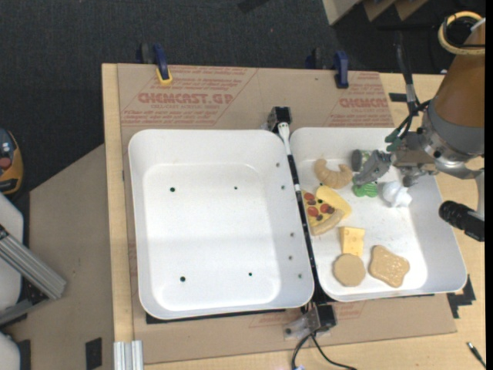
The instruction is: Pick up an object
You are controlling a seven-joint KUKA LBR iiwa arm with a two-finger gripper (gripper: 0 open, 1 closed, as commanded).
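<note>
Arm (pixel 462 99) comes in from right edge of frame, wrist over upper part of right bin (pixel 443 280). Claw (pixel 370 168) hangs low among the toy food there, pointing left toward the croissant (pixel 333 174). Can't tell if claw is released or clenched; the tips blur into the clutter.

No target named, so any item counts. All candidates sit in right bin; left bin (pixel 146 206) holds nothing I can see but small dark dots.

Count, right bin:
- 1 croissant, upper left of bin
- 1 pizza slice (pixel 325 210), against the divider, center-left
- 1 cheese wedge (pixel 353 241), just below pizza
- 1 round cookie (pixel 349 270), lower left
- 1 bread-shaped piece (pixel 388 266), lower center, beside cookie
- 1 green thing (pixel 367 190), right under the claw, shape unclear
- 1 white thing (pixel 397 196), just right of the green one, partly under wrist

Doing it well, my read: green item and croissant are nearest, prob. the target. They sit close together w/ the white piece, so centre on one only or it'll nudge neighbours. Go straight down, straddle narrow side, squeeze before lifting. Croissant is curved, so take it across the middle. Pizza is tight to the bin wall: poor choice.
</note>
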